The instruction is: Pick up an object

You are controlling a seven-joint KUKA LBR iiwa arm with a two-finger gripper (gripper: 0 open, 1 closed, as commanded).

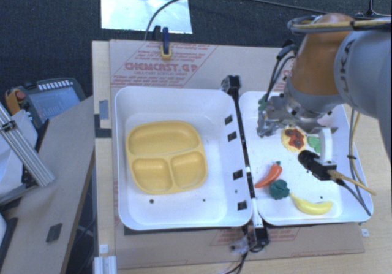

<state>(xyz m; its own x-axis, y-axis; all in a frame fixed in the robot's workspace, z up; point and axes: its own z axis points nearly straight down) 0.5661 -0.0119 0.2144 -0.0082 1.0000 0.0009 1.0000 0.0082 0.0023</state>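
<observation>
My gripper point(267, 127) hangs over the upper left part of the right bin point(263, 171), under the grey arm with its orange band. Just to its right lies a round yellow toy with red spots point(293, 138), partly hidden by the wrist, with a small light green piece point(313, 142) beside it. Lower in the same bin lie an orange-red pepper point(269, 175), a dark green broccoli-like toy point(280, 189) and a yellow banana point(312, 205). Nothing shows in the gripper's grasp.
The left bin point(131, 107) holds a yellow divided plate point(166, 156). A black-clipped divider point(240, 144) runs between the two bins. A control pendant point(52, 101) and a metal rail point(24, 150) sit on the side table to the left.
</observation>
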